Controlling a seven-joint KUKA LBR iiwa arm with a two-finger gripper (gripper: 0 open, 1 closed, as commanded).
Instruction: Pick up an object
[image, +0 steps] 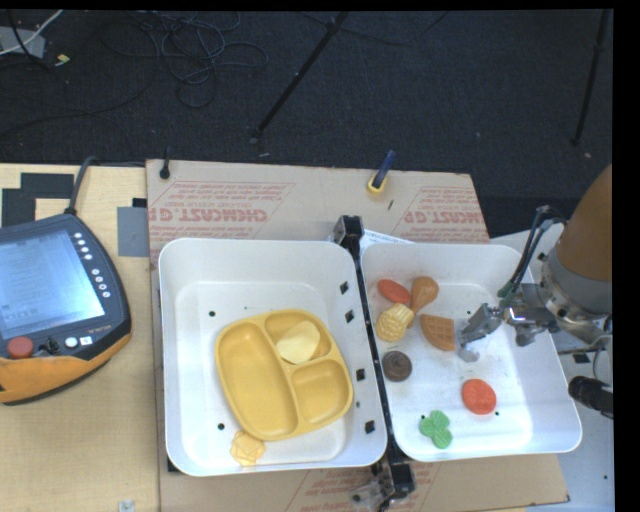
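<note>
The right bin (540, 430) holds several toy foods. A red piece (393, 291) and an orange-brown drumstick shape (424, 292) lie at the back. A yellow ridged piece (395, 323), a brown wedge (437, 330) and a dark brown disc (397, 365) sit mid-left. A red round piece (479, 396) and a green piece (435, 429) lie near the front. My gripper (474, 338) hangs low in the bin's middle, just right of the brown wedge and above the red round piece. Nothing shows in its grasp.
The left bin (190, 300) holds a yellow divided tray (250, 385) with a pale slice (297, 343) in it, and a small yellow piece (247, 449) lies by its front corner. A teach pendant (55, 300) rests at far left. A black divider (365, 340) separates the bins.
</note>
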